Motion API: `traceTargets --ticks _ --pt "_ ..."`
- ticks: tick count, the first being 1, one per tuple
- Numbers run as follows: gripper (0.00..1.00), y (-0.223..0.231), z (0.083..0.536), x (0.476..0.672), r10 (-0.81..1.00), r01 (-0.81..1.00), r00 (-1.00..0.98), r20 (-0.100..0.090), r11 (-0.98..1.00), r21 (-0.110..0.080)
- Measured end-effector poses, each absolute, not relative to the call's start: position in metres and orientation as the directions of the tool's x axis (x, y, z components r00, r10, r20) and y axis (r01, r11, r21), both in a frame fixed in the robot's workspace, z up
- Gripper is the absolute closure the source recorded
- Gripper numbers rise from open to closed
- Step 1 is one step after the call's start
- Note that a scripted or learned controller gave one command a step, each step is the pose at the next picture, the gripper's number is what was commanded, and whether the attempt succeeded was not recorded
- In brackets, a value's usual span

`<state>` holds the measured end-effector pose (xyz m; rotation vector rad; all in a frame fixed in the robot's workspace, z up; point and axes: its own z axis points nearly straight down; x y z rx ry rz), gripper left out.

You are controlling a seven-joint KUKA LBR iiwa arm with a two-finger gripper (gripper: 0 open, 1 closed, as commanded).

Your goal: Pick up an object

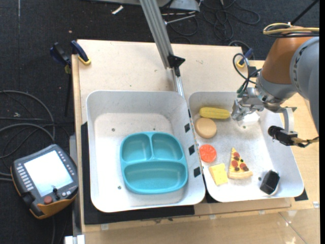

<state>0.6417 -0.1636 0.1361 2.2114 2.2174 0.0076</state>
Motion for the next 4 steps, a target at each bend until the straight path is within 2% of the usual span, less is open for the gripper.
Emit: traceTargets --ticks 1,2,4 --pt "1.0 -0.167 0.193 0.653 1.0 1.0 -0.003 -0.002 0.003 0.008" --pt "1.0 -0.167 0.229 0.654 1.0 1.0 -0.003 -0.002 0.003 0.006" --pt "1.0 -0.053 0.239 0.631 1.0 1.0 -0.009 0.002 0.009 -0.001"
